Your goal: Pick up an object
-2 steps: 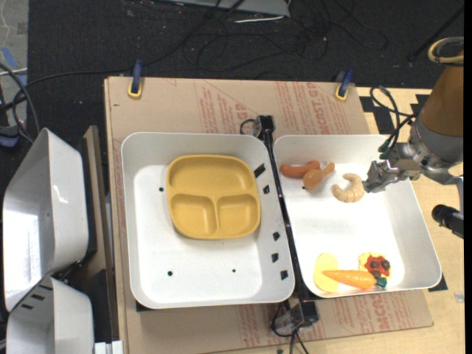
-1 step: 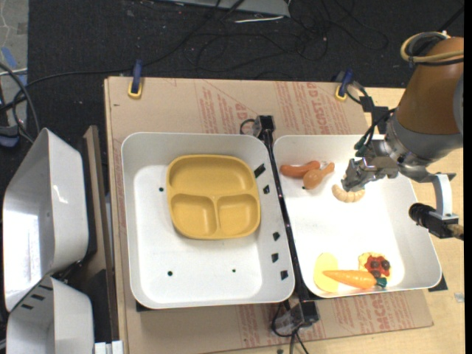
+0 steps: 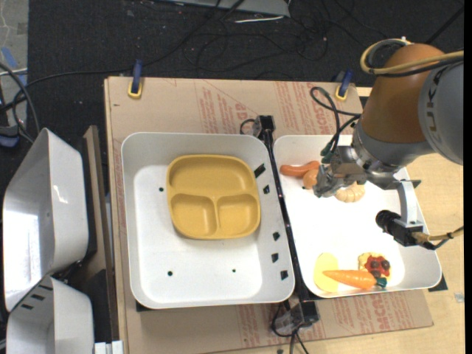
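Nearest the front edge of the surface lies a carrot [image 3: 352,277], while the gripper [image 3: 330,181], grip state not visible, hangs over a cream object [image 3: 351,192] in the right bin [image 3: 346,227], probably about to descend and grasp.

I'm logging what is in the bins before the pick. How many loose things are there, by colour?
Yellow: 2, divided tray, flat piece
Orange: 2, carrot, sausage-like piece
Beige: 1, lumpy piece
Red and mixed: 1, small item
Total: 6
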`<state>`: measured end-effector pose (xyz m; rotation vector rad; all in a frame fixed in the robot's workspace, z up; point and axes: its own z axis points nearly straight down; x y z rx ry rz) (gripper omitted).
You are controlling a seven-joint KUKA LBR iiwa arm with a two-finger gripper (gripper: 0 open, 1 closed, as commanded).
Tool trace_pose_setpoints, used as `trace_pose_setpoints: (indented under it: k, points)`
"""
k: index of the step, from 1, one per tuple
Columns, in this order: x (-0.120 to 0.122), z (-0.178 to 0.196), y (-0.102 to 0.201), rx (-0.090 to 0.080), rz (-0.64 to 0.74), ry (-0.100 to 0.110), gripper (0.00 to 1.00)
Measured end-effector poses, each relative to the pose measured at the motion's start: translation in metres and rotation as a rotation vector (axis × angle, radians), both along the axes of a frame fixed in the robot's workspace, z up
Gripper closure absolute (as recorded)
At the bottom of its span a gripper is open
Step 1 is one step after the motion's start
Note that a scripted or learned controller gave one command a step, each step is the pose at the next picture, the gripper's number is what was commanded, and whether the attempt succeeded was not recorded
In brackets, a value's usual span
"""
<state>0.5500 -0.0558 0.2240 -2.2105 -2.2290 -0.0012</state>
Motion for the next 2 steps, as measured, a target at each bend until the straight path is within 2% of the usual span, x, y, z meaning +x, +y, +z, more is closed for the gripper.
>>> trace_pose_setpoints:
  k: [2]
  points:
    - [-0.02, 0.018, 0.097, 0.0, 0.0, 0.0, 1.0]
